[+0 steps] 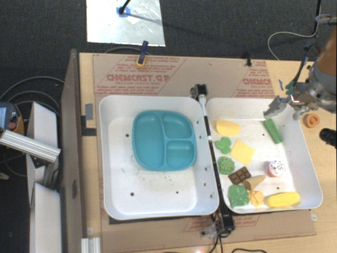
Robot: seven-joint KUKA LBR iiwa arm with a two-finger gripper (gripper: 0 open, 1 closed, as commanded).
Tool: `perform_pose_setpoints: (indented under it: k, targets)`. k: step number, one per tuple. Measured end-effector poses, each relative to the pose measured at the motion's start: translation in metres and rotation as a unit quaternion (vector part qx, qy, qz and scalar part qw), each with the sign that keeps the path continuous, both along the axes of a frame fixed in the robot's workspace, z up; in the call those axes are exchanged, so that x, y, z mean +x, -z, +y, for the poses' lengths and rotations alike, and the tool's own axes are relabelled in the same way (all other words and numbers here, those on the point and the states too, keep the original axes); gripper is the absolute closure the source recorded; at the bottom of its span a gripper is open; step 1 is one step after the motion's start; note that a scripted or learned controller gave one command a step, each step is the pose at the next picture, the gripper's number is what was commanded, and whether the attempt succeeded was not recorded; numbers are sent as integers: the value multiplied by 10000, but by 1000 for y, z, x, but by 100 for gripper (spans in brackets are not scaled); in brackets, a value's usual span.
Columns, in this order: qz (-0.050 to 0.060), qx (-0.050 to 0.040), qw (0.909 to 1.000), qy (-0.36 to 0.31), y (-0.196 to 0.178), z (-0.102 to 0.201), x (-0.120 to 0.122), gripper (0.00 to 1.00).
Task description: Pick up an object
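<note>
The right bin (308,165) holds several toy foods. Among them are a green stick (273,130), a yellow lump (227,127), a yellow cheese square (243,152), a chocolate bar (241,175), a sprinkled cupcake (276,168), a corn cob (283,198) and leafy green pieces (238,195). My gripper (284,105) hangs over the bin's far right corner, just above and behind the green stick. I see nothing held in it.
The left bin (118,194) holds a teal divided plate (164,140). A metal clamp (200,93) sits on the rim between the bins. Outside the right bin, by the arm, lies an orange ring (311,120). Cables run at the far right.
</note>
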State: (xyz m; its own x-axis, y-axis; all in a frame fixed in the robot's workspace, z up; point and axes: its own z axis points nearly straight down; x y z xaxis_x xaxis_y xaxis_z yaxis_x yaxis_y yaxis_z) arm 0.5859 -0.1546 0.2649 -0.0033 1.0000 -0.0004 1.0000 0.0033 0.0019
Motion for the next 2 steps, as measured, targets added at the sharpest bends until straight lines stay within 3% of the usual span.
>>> perform_pose_setpoints:
  k: [1, 2]
  targets:
    - [16, -3, 10000, 19, 99, -49, 38, 0]
    - [26, 5, 10000, -8, 179, -50, 58, 0]
